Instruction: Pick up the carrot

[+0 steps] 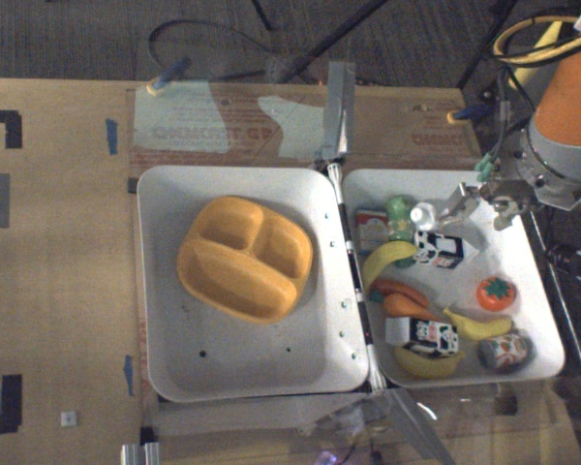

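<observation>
While the end effector (486, 201) hangs over the upper right part of the right bin (540, 289), whether it stands apart or together cannot be told from this slant, and nothing shows clamped in it. Just below and to its left lies a cow-patterned milk carton (439, 249); further down and left of that sits the carrot (403, 299), packed tight in the clutter.

That crowding is the likely trouble. A yellow banana (387, 258) curves just above the carrot, a second cow-patterned carton (422, 334) lies right below it, and another banana (477, 325) lies close to its right. A descent slightly off could pinch a neighbour instead, or nudge the carrot aside.

No writing on the cartons, the red box (372, 229) or the small can (504, 352) is legible; faint lettering on the table (58, 260) above the left bin (165, 356) is too blurred to read.
</observation>
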